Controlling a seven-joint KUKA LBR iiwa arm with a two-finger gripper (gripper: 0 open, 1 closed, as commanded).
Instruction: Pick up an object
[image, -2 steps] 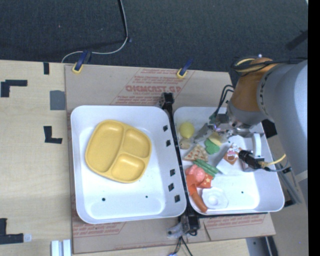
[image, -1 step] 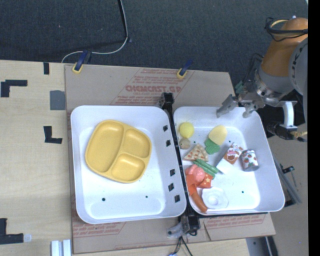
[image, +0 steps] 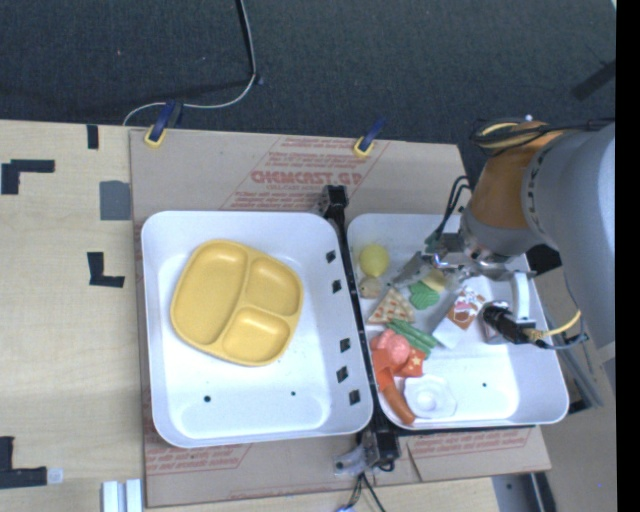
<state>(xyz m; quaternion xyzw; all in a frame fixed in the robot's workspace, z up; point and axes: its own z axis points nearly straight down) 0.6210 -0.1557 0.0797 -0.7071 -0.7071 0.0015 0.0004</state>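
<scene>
Nearest, a white plastic egg (image: 430, 398) and orange carrot toy (image: 396, 403) lie in the right white bin (image: 540, 395), light, hard, slick, best pinched across their middles, while the gripper (image: 432, 268) hovers farther back, grip state untellable.

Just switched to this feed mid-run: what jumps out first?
The yellow divided plate stands out, lying alone in the left bin. Next comes the heap of toy food crowded into the left half of the right bin, with a yellow lemon at its top and red pieces lower down. The grey arm with its orange band hangs over that bin's upper right, its pincer beside the heap.
</scene>
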